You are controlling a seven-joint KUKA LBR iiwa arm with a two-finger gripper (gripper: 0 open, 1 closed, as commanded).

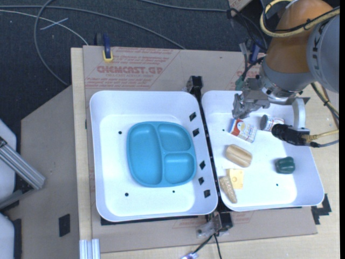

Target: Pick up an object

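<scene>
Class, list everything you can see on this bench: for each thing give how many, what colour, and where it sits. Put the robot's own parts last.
white bins: 2, white, side by side on the bench
divided plate: 1, light blue, three compartments, in the left bin
small packet: 1, white with red and blue print, upper part of the right bin
bread roll: 1, tan, middle of the right bin
cheese wedge: 1, yellow, lower left of the right bin
corn-like piece: 1, pale tan, by the right bin's lower left edge
green object: 1, dark green, right side of the right bin
clamp: 1, blue and yellow, bench's far edge
arm: 1, grey with orange band, reaching in from the right
claw: 1, grey, above the packet
</scene>
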